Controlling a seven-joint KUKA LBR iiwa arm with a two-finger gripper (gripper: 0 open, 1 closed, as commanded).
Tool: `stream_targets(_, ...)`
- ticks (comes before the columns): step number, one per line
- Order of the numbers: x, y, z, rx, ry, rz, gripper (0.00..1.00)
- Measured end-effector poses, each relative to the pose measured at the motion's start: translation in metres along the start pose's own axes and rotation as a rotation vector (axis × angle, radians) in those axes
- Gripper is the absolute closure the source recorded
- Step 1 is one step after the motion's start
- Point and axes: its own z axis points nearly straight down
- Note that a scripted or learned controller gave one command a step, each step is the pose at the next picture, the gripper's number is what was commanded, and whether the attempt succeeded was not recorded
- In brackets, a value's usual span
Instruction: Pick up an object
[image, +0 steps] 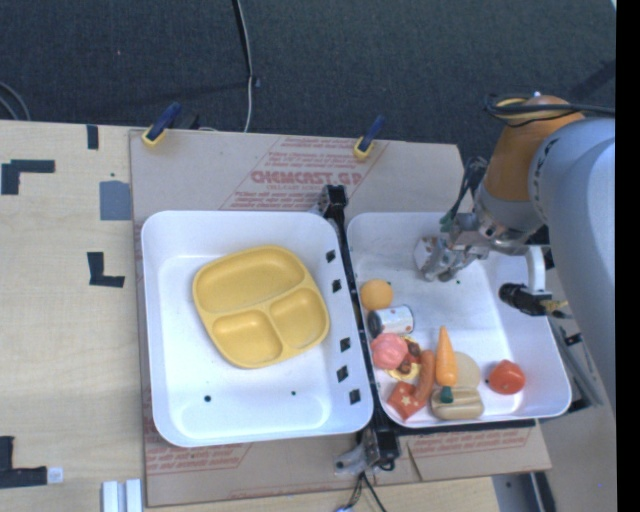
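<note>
My gripper (438, 262) hangs low over the bare upper part of the right bin (400, 232), above and to the right of the toy pile. Nothing shows in it. Nearest to it lie an orange ball (376, 294) and a small white can (393, 320) by the bin's left wall. Lower down are a pink toy (389, 351), an upright carrot (445, 356), a red tomato (506, 377), a red pepper piece (404, 400) and a beige bread piece (458, 402).
The left bin (170, 250) holds a yellow divided plate (262, 305). A black divider (345, 300) runs between the two bins. The grey arm with its orange band (515, 160) comes in over the right bin's right side.
</note>
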Motion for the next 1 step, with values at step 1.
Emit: stream_targets(1,-0.002,0.0003,0.0003,0.002,0.006,-0.002,0.0)
